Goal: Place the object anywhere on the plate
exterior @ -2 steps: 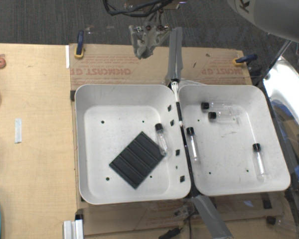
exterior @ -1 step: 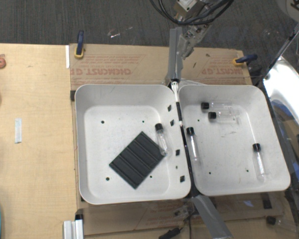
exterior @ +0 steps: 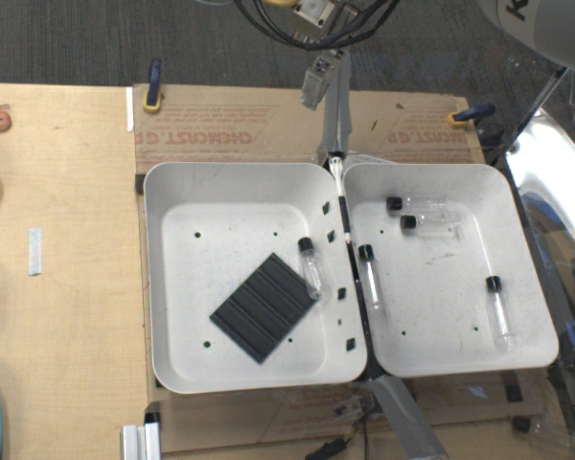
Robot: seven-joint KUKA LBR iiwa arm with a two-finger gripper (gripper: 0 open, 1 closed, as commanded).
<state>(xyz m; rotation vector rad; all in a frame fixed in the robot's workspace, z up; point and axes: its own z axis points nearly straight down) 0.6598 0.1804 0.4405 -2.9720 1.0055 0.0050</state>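
Cardboard-covered worktop, two white bins: one vial (exterior: pixel 310 266) already touches the black plate (exterior: pixel 265 307), pretty much done. Can't tell the pincer's state.

arm (exterior: pixel 546 12) cut off at top right; clear tubes (exterior: pixel 431 214) perhaps two, blurred together.

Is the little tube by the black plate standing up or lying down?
Lying down. The clear tube rests flat in the left bin, black cap toward the back, its far end touching the black plate's right corner.
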